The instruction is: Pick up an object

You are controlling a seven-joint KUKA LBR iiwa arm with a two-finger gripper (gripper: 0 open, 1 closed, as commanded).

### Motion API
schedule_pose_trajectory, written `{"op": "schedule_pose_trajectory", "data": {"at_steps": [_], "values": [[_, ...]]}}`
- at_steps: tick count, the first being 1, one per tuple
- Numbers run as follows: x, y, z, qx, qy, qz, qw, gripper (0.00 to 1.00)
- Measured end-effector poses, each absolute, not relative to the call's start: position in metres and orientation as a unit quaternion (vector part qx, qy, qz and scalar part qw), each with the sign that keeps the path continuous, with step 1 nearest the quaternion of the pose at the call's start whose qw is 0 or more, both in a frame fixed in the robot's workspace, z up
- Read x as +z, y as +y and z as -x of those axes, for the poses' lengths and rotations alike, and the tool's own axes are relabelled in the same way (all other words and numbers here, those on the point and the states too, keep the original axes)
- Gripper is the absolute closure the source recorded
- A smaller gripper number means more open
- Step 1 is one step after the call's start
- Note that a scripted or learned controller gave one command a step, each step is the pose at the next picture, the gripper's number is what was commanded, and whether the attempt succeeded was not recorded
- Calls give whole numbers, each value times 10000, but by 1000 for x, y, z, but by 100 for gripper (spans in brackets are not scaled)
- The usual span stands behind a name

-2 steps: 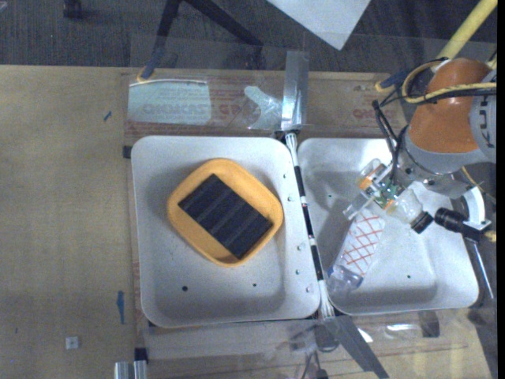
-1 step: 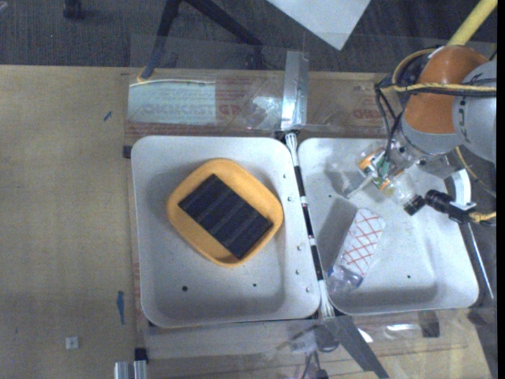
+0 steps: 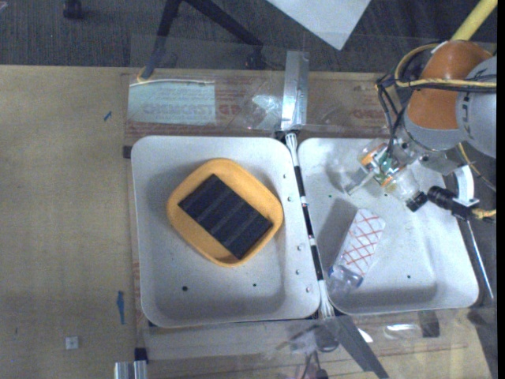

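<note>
From my seat, the left bin point(image 3: 150, 212) has one big obstacle: the yellow tray with the dark ribbed top point(image 3: 225, 212) sits in its middle, leaving open floor along the bin's near edge and its left side. In the right bin point(image 3: 442, 283), the red-and-white checked packet point(image 3: 359, 239) lies tilted toward the divider point(image 3: 304, 212), its clear end close to the near-left corner. The right half of that bin's floor is open. The arm point(image 3: 454, 93) and its gripper point(image 3: 379, 170) crowd the far right corner, hanging over the far part of the right bin, with cables looping around the wrist
</note>
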State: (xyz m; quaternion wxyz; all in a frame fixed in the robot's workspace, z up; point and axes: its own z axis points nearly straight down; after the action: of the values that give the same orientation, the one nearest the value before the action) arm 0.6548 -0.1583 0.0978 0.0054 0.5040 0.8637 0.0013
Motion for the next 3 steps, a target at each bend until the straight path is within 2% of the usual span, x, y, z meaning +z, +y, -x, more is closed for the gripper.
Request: {"op": "schedule_pose_trajectory", "data": {"at_steps": [1,2,3], "values": [[204,-103,-668,6,8892,-4575,21,100],[349,-128,-668,2,9445,-3284,35,100],[262,-87,-653,4,9728,-2317,1,100]]}}
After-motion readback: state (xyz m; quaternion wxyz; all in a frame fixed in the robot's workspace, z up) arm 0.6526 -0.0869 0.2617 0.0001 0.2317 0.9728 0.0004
